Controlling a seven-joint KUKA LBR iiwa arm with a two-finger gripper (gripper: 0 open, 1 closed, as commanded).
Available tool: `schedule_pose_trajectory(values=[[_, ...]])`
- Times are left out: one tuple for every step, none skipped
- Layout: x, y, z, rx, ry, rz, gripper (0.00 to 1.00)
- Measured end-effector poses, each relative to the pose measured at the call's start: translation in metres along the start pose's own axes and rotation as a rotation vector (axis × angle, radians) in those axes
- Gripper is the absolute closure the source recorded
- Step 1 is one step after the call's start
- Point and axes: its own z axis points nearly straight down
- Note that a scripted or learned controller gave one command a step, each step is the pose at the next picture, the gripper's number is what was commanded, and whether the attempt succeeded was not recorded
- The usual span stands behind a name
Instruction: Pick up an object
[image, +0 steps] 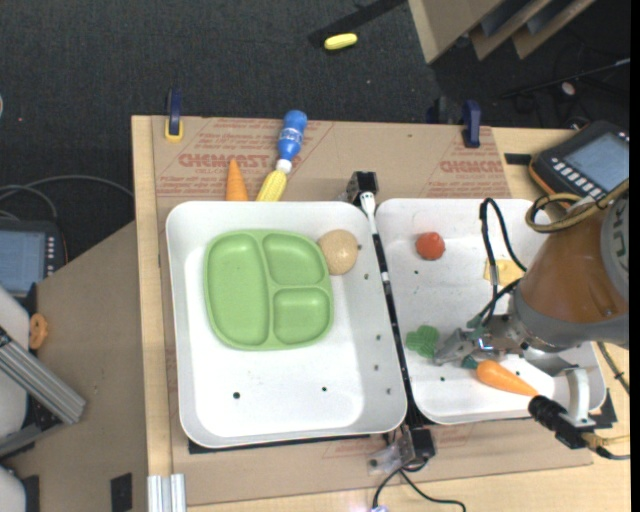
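The robot's gripper hovered with fingers slightly spread and empty beside a green vegetable at its nine o'clock and a carrot at five o'clock, nothing yet lifted from the right bin on a cardboard-topped bench above dark carpet.

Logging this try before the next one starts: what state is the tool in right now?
Tool: low in the right bin, between the green object and the carrot; whether it is open, closed or holding anything cannot be told.
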Motion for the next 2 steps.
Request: schedule_pose_trajectory(values=[[-0.0051,0.0031,-0.0114,-0.01,-0.008,0.005,1.0],[-0.0051,0.0028,-0.0108,-0.009,-0.008,0.006,0.0]])
